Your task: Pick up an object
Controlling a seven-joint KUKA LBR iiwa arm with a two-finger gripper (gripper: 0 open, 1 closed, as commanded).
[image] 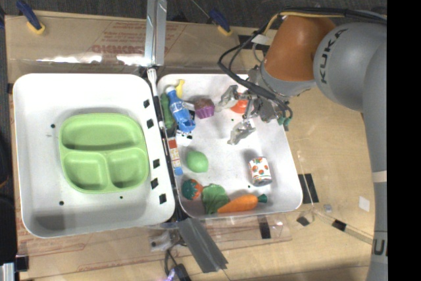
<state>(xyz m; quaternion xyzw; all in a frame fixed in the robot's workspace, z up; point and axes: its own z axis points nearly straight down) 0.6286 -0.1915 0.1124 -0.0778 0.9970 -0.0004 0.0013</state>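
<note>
Likely target: a small red-orange object lies in the upper middle of the right bin, right at the gripper; too much of it is covered to say what it is.
Gripper: low in the right bin, right of the frame's centre; one metal finger points down-left toward the bin floor and another part sits by the red-orange object.
Jaws: I cannot tell whether they are wide, narrow or closed on anything; nothing clearly sits between them.
Progress: judged from this, the pick is not done; the arm is down at grasp height, and closing, lifting and clearing the bin are left.
Other candidates: purple piece and blue bottle to the left of the gripper; green ball below them; spotted can at lower right; carrot and leafy green toy along the bottom wall.
Left bin: holds a green divided tray, well apart from the gripper.
Worktop: brown, carrying both bins.
</note>
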